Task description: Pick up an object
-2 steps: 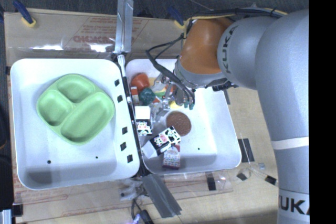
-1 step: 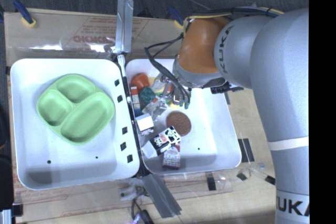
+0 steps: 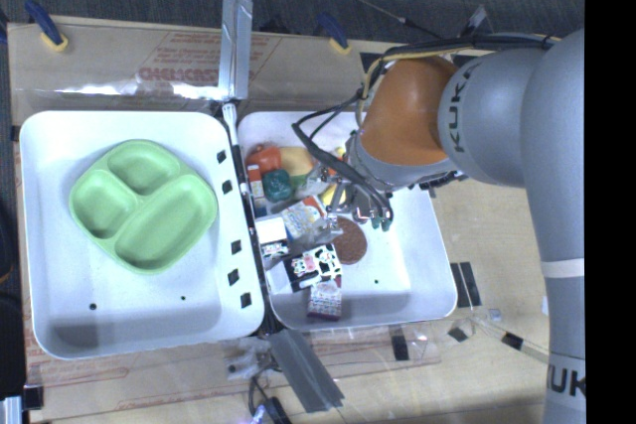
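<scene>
The right bin (image 3: 422,258) holds a pile of small objects along its left side: a red-orange piece (image 3: 262,157), a yellow piece (image 3: 296,158), a teal piece (image 3: 276,183), a silvery packet (image 3: 302,218), a brown round disc (image 3: 349,242), a black-and-white cow-patterned block (image 3: 314,264) and a purplish block (image 3: 326,300). My gripper (image 3: 350,202) hangs under the orange wrist band, low over the middle of the pile, just above the brown disc. The wrist and cables hide its fingers.
A green three-compartment plate (image 3: 144,203) lies in the left bin (image 3: 60,313). A metal divider (image 3: 237,40) runs between the bins. The grey arm (image 3: 527,124) covers the right bin's upper right corner.
</scene>
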Controlling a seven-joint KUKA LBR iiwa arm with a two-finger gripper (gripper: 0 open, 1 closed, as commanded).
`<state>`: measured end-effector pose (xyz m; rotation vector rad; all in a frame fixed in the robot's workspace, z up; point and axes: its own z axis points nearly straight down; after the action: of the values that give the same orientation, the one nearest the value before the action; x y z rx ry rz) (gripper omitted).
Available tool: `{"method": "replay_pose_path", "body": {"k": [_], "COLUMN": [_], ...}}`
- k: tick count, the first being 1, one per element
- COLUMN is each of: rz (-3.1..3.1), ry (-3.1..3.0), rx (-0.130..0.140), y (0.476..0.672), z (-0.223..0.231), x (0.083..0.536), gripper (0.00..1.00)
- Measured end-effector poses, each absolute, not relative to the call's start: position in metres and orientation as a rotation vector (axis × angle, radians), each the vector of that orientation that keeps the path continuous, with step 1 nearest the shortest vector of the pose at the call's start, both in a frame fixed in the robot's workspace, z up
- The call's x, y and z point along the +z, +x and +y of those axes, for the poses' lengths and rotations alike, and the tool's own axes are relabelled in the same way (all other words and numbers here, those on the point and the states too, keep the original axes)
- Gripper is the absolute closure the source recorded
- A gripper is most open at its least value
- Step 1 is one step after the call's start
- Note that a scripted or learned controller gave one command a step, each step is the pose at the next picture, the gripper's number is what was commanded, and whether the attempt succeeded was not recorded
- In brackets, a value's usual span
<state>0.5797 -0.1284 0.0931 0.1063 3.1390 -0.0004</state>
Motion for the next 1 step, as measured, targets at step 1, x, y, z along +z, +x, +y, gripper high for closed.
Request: {"method": "replay_pose_path", "body": {"k": [1], "rz": [3.13], "ry": [0.229], "rx": [-0.005], "y": [0.5983], "z": [-0.1075], "x": [0.0934], "gripper": [0.0]}}
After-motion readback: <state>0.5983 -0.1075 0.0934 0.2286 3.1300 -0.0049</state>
